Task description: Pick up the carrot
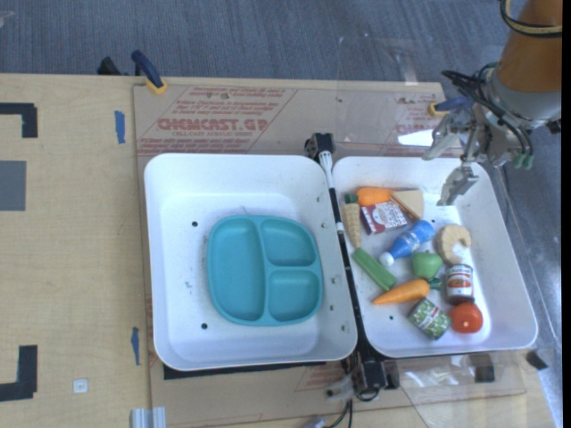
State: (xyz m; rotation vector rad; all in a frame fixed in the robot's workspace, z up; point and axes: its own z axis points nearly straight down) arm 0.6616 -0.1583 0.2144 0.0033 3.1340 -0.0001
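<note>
Two white bins sit side by side before us, and the gripper [458, 169] hangs over the far right corner of the right bin [517, 279], beneath the arm's orange band [533, 34]. We see its fingers [460, 184] spread somewhat apart with nothing between them.

The carrot [403, 292] lies well apart from the gripper, nearer to us and a little to its left, resting on the floor of the right bin with its thin tip pointing left. Touching the carrot's far side is a green cucumber-like piece [374, 268], and just nearer than its thick end sits a small green packet [429, 317], with a red tomato [467, 318] beside that.

Between the gripper and the carrot we find a blue bottle [410, 241], a green round fruit [427, 265], a pale bread roll [453, 238] and a small jar [459, 282]. To the gripper's left lie a second orange vegetable [374, 196] and a red-labelled packet [386, 216].

Far to the gripper's left, the left bin [178, 194] holds a teal divided tray [264, 269].
</note>
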